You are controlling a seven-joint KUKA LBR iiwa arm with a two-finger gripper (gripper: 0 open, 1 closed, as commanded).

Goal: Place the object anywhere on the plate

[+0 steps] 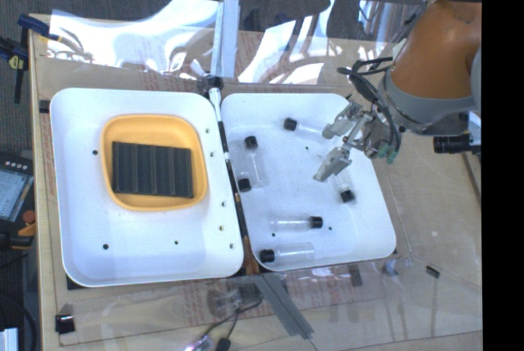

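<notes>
Camera view: two white bins side by side on the counter (426, 292). The left bin (74, 243) carries a yellow plate (151, 132) with a dark ribbed insert (153, 168) in its middle. The right bin (372, 235) has several clear vials with black caps, hard to see against the white: one far vial (301, 127), one near the left wall (252, 156), one beside the divider (242, 184), one lying flat near the front (296, 222), one at the near edge (286, 254), and a lone black cap (346, 195) on the right.

The arm (438, 55) is cut off at the right edge. The pincer (337, 146) hangs over the right bin's far right part, fingers (330, 167) spread, with nothing visible between them. Its tips blur into the bin floor, so contact with the bin can't be judged. All vials sit in the right bin, well apart from the plate. Shiny foil (164, 30) along the far side glares and hides detail there.
</notes>
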